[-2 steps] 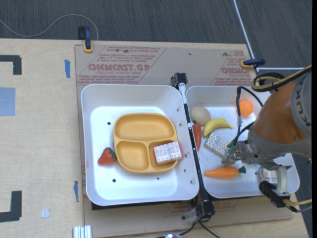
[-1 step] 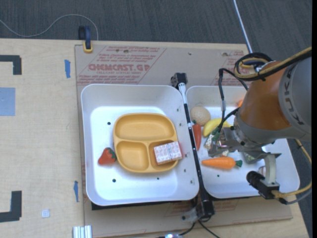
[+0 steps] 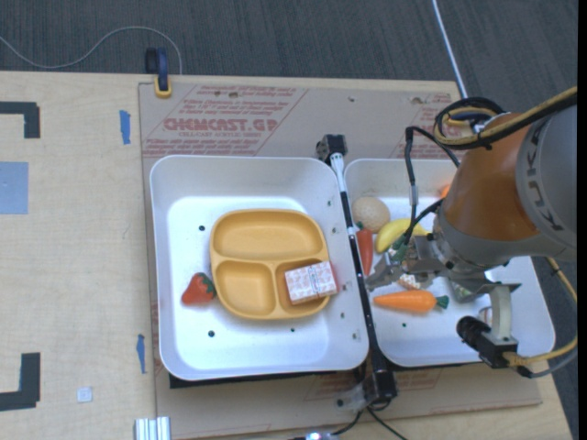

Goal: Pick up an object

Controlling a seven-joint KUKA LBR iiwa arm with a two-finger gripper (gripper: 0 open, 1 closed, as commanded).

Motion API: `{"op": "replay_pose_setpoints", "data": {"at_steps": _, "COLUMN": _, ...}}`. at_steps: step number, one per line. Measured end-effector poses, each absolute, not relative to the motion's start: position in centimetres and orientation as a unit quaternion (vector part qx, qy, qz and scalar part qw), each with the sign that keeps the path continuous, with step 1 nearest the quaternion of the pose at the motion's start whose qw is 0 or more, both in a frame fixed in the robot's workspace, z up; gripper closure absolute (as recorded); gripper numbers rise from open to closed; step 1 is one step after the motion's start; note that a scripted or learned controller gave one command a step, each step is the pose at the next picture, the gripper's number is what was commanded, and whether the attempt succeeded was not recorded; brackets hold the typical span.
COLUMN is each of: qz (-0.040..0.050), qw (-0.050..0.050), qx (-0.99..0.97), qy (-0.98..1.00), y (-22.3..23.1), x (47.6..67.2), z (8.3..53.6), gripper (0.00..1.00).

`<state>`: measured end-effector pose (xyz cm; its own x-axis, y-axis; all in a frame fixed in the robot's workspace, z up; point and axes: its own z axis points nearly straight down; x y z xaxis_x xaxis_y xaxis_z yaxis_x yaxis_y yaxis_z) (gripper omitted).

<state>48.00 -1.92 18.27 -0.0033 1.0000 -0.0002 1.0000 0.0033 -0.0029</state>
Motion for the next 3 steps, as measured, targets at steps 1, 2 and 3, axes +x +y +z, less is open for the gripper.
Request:
{"op": "replay_pose_setpoints", "data": {"at_steps": 1, "qz": 0.0013, "qw": 0.001, "qx": -0.707, "qy": -0.707, "y": -6.2, "x": 47.9, "z": 12.3, "gripper": 0.0}}
{"op": "replay_pose_setpoints", "data": {"at_steps": 2, "qz": 0.0012, "qw": 0.002, "qx": -0.707, "qy": -0.708, "y": -8.9, "x": 47.9, "z": 9.3, "gripper": 0.0}}
{"op": "replay_pose_setpoints", "data": {"at_steps": 3, "qz": 0.0028, "qw": 0.0, "qx": -0.707, "qy": -0.707, "y": -9.1, "x": 47.9, "z": 10.1, "gripper": 1.0}}
